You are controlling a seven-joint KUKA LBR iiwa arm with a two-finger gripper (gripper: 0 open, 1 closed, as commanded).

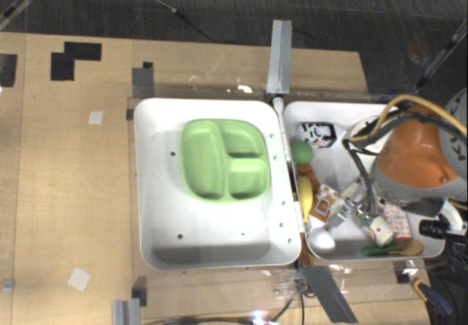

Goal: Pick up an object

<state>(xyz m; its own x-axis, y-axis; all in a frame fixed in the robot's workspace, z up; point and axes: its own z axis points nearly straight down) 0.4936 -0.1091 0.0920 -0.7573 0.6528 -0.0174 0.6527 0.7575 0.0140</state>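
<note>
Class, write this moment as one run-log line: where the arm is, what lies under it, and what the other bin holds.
arm: over right bin | under it: small mixed items | left bin: green divided tray | pickup: not shown

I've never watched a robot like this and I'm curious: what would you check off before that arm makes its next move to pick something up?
1. Arm over the right bin, where the clutter lies: ok.
2. Things there to grab, such as the green ball and the yellow item: ok.
3. Pincer down among the objects: ok.
4. Pincer open or shut: cannot tell.
5. Anything held between its tips: cannot tell.
6. Green divided plate lying alone in the left bin, away from the arm: ok.
</note>
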